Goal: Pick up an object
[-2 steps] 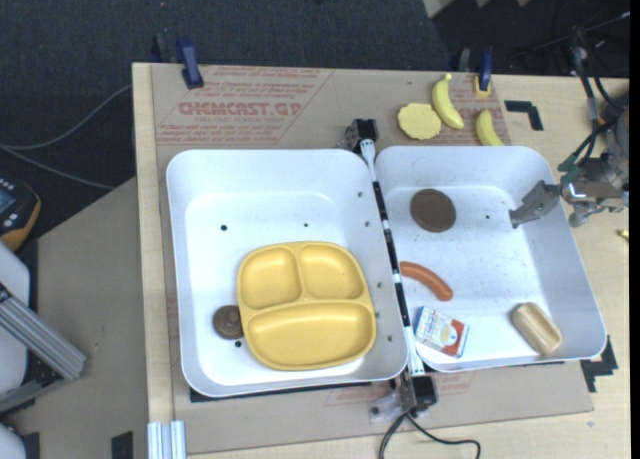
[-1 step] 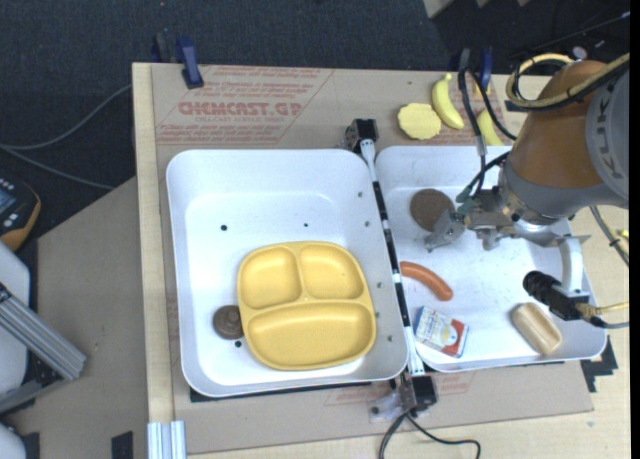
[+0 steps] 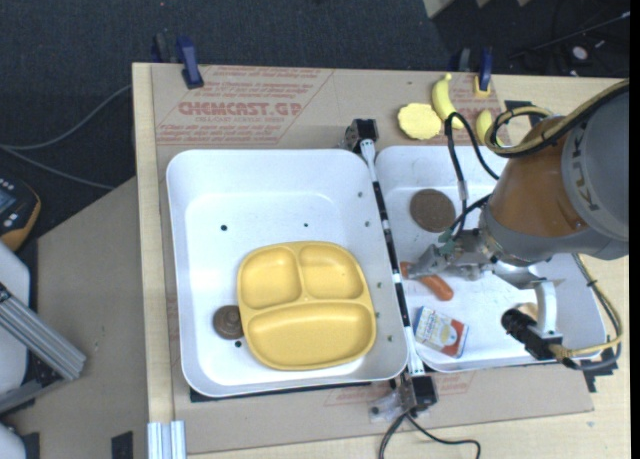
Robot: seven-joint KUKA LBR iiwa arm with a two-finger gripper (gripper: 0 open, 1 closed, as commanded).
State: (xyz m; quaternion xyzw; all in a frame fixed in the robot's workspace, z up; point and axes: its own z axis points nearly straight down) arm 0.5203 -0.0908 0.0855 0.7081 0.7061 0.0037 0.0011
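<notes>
The left bin (image 3: 190,207) held a yellow tray (image 3: 305,304) toward 5 o'clock, with a brown lump (image 3: 228,322) at the tray's 9 o'clock, partly under its rim. The right bin (image 3: 490,339) held a brown disc (image 3: 432,210) at 10 o'clock, an orange piece (image 3: 437,288) at 8 and a packet (image 3: 440,331) at 7. The gripper (image 3: 445,258) sat just beside the orange piece, at its 12 o'clock; whether it was spread or closed could not be told. The arm (image 3: 540,197) hid much of that bin. Yellow toys (image 3: 420,121) lay on the board (image 3: 250,107), above dark carpet (image 3: 80,27)

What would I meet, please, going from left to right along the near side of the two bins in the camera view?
Small brown round piece → yellow divided plate → white-and-orange packet.
</notes>
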